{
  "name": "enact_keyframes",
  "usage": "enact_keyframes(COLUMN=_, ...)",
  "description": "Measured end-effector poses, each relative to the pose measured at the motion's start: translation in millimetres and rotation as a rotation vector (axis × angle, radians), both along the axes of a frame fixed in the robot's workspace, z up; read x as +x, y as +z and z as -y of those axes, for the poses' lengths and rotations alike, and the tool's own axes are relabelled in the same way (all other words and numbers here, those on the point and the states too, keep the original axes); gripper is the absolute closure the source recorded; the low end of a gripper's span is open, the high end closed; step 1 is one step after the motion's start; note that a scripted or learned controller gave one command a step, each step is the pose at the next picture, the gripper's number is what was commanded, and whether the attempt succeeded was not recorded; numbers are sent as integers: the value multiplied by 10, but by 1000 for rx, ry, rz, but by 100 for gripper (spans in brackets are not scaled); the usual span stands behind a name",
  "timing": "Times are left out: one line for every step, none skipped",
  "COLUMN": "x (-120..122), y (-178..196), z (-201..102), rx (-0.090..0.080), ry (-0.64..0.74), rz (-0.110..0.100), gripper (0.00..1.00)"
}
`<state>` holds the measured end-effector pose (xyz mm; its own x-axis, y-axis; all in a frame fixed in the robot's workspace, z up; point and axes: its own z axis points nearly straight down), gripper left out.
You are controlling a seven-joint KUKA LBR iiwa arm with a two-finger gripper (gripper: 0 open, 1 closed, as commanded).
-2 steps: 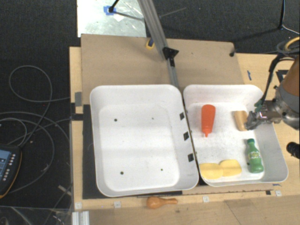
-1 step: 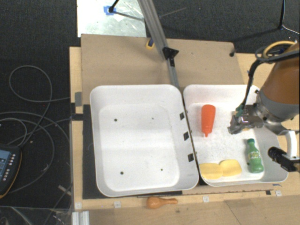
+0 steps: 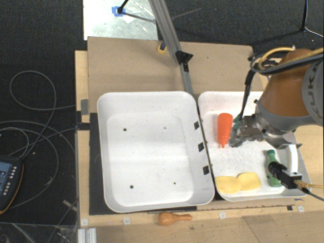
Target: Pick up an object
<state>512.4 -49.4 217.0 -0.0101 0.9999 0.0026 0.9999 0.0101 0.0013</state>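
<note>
Right bin holds an orange object beside the jaws.

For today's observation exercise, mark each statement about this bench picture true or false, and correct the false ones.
1. The orange carrot lies in the right bin. True.
2. Two yellow pieces sit in the left bin. False: they lie in the right bin, at its near edge.
3. The gripper is over the right bin, beside the carrot. True.
4. The green object lies on the floor. False: it is in the right bin.
</note>
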Motion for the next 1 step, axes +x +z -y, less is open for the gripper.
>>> enact_keyframes(x=-8, y=77, z=-446, rx=-1, ry=0, rz=1, gripper=100)
